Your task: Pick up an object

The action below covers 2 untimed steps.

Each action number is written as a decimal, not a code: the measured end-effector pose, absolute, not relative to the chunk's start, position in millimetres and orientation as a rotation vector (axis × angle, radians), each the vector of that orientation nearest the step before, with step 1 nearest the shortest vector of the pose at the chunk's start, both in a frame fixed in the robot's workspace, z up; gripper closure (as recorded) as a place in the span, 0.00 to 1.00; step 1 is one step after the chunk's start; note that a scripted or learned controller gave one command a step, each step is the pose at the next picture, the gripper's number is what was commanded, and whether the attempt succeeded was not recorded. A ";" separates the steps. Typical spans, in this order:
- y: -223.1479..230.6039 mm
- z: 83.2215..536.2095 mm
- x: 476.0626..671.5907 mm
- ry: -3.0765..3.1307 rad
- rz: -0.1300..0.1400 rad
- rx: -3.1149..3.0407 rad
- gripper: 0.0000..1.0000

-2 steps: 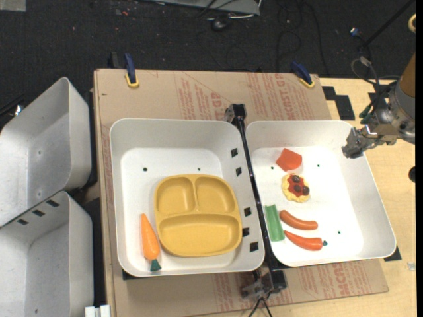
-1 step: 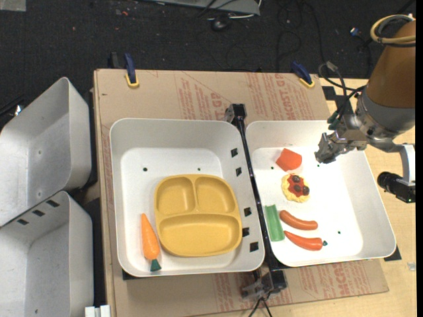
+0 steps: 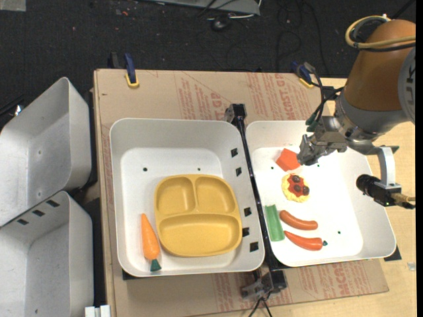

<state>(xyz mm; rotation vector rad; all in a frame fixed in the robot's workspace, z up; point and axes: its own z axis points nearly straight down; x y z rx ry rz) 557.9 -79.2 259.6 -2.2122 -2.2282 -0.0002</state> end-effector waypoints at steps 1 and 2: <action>-35.9 254.6 554.0 -2.227 0.001 -2.212 1.00; 24.4 250.3 537.4 -2.229 0.001 -2.210 1.00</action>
